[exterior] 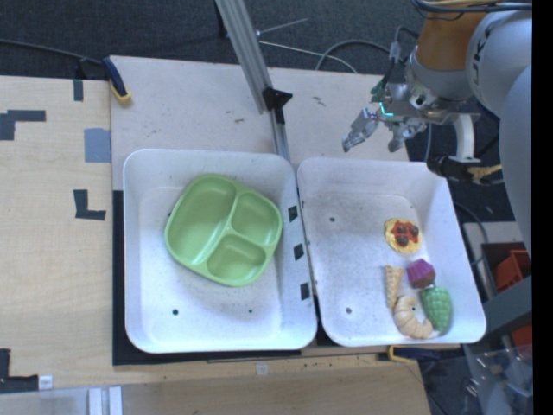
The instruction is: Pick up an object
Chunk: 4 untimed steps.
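Observation:
Several toy foods lie at the right side of the right bin (346, 232): a round yellow and red pizza piece (403, 235), a purple piece (421, 273), a green piece (437, 308), a tan cone (393, 284) and a curled tan pastry (413, 320). My gripper (378, 140) hangs over the bench just beyond the right bin's far rim, well above and behind the toys. Its two fingers stand spread, open, with nothing between them.
A green divided plate (225, 229) lies in the left bin (147, 301). A slanted metal rail (251, 50) runs down to the bins' shared far corner. Cables lie on the bench behind the gripper.

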Motion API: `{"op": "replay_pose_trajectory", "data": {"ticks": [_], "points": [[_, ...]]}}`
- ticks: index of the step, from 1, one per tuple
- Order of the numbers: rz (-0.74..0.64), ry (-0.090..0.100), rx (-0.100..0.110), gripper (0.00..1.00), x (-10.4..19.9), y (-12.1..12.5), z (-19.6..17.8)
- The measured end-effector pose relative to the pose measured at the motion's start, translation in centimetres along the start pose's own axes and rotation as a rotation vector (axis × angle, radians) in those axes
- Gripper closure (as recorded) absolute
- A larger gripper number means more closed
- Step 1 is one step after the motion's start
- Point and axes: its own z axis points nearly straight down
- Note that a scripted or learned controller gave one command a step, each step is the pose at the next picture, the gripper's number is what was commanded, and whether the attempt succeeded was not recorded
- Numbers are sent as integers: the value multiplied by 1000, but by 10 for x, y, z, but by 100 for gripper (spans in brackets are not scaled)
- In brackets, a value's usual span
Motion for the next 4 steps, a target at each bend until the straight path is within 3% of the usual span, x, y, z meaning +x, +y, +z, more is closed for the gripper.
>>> {"op": "replay_pose_trajectory", "data": {"ticks": [2, 3, 4], "points": [[2, 0, 6, 0, -5, -6, 120], [1, 0, 8, 0, -5, -8, 157], [0, 0, 7, 100, -4, -8, 147]]}}
